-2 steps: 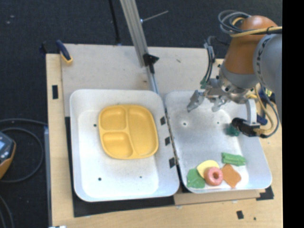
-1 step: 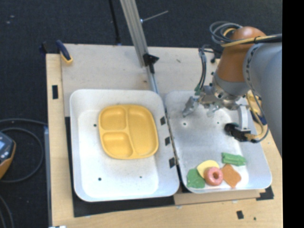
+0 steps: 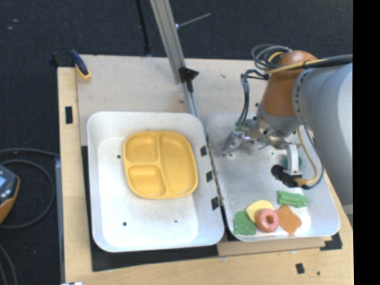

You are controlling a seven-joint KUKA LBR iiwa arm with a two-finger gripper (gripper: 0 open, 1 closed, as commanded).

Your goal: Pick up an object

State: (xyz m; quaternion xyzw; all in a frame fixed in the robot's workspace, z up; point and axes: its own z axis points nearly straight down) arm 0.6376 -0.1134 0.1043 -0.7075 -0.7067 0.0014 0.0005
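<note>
Several small toy foods lie in the near corner of the right bin [image 3: 249, 177]: a pink donut [image 3: 268, 220], a yellow piece [image 3: 259, 208], an orange piece [image 3: 290, 219], a green leaf-like piece [image 3: 243, 224] and a green strip [image 3: 292, 198]. My gripper [image 3: 229, 145] hangs low over the far left part of the right bin, well apart from the toys. Nothing shows in its grasp. The orange band [image 3: 279, 97] and grey arm rise behind it to the right.
A yellow divided plate [image 3: 160, 163] lies in the left bin [image 3: 107, 218]. A slanted metal post [image 3: 169, 34] stands behind the bins. Black cables and a white part [image 3: 292, 159] hang from the wrist over the right bin.
</note>
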